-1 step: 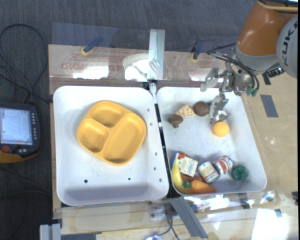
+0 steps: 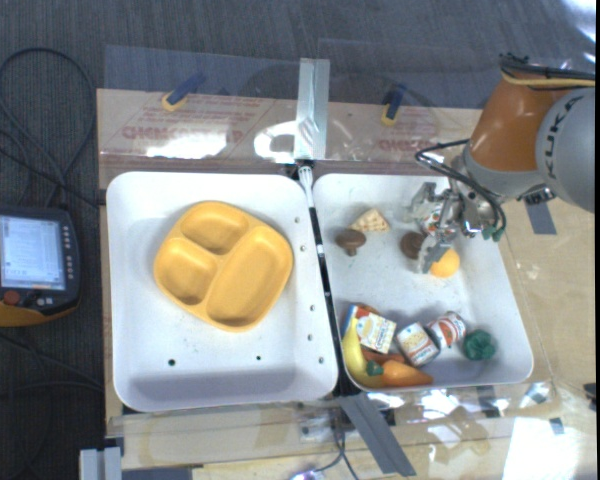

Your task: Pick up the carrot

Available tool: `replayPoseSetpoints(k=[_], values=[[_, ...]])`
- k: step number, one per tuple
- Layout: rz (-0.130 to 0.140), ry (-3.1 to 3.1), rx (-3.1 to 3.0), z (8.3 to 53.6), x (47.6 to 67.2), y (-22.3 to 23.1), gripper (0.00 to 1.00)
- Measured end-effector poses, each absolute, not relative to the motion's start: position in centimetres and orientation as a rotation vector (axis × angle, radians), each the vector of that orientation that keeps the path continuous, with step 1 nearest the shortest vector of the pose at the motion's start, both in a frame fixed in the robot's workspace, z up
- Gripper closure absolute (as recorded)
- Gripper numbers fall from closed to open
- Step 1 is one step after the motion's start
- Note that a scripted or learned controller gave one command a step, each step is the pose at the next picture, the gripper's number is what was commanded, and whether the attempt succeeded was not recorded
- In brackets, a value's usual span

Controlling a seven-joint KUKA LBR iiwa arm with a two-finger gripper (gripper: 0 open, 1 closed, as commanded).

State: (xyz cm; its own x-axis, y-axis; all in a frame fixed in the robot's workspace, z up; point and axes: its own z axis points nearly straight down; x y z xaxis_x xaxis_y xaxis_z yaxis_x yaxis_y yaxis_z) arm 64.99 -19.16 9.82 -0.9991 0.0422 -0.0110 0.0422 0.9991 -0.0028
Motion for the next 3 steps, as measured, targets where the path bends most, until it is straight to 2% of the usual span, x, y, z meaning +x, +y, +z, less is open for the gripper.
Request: replayPoseSetpoints(k=[1, 2, 3], values=[[-0.007, 3.121, -0.214, 9.1, 61.1, -22.3, 0.00], [-0.002, 3.127, -0.072, 9.1, 61.0, -22.3, 0.00], [0.000, 3.124, -0.304, 9.0, 67.0, -22.2, 0.00]])
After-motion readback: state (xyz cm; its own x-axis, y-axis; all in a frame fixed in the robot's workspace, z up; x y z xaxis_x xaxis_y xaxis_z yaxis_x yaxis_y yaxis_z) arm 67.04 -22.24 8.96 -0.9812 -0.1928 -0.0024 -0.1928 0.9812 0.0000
